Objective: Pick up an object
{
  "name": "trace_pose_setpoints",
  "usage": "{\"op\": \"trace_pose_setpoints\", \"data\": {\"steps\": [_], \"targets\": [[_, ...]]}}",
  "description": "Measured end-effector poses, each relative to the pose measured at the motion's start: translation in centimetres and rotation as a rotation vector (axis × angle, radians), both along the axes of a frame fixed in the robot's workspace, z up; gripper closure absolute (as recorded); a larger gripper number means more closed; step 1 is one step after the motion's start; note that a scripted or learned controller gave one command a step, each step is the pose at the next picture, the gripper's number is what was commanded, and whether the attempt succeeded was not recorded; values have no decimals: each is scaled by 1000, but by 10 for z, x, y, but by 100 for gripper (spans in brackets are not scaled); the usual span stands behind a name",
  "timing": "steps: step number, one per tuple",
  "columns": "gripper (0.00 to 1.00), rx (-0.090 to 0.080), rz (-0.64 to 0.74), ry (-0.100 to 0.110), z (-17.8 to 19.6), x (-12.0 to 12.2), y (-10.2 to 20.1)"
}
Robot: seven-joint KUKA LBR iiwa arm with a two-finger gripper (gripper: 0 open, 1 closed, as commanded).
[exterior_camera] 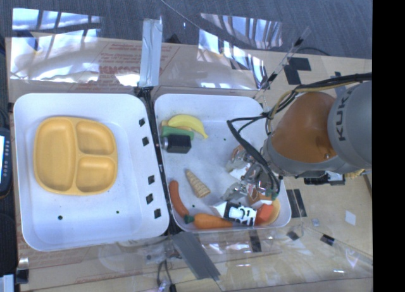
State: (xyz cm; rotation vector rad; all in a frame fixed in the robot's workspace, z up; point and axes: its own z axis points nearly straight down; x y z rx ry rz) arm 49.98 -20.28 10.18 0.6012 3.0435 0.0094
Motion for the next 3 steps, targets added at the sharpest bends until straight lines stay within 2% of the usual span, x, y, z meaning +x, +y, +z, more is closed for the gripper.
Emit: {"op": "trace_pose_setpoints", "data": {"steps": [1, 2, 3], "targets": [[0, 2, 24, 37, -9, 65, 25], [0, 5, -23, 17, -4, 7, 0], [0, 5, -75, 38, -9, 62, 43]]}}
